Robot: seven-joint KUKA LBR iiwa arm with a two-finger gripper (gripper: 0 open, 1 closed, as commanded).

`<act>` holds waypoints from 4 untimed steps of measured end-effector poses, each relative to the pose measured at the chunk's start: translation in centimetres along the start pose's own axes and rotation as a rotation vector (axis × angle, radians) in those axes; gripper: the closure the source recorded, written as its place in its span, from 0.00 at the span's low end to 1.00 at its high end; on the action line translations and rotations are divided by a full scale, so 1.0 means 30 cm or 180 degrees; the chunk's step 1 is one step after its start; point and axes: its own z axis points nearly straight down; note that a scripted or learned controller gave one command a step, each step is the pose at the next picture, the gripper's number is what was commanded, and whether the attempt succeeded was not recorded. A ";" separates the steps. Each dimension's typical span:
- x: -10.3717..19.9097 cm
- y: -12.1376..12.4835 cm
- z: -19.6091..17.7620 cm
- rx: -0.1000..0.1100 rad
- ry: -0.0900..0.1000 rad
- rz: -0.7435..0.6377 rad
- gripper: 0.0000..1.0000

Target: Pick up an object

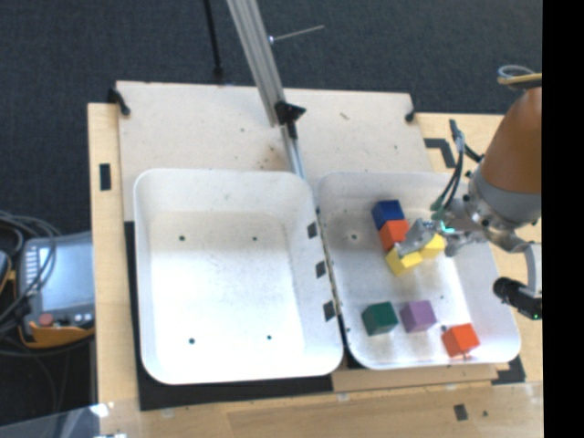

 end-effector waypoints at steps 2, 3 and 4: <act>0.021 0.016 0.153 0.0004 -0.0005 0.0010 0.00; 0.029 -0.002 0.358 0.0006 -0.0006 0.0010 0.00; 0.025 0.001 0.375 -0.0013 -0.0008 0.0017 0.00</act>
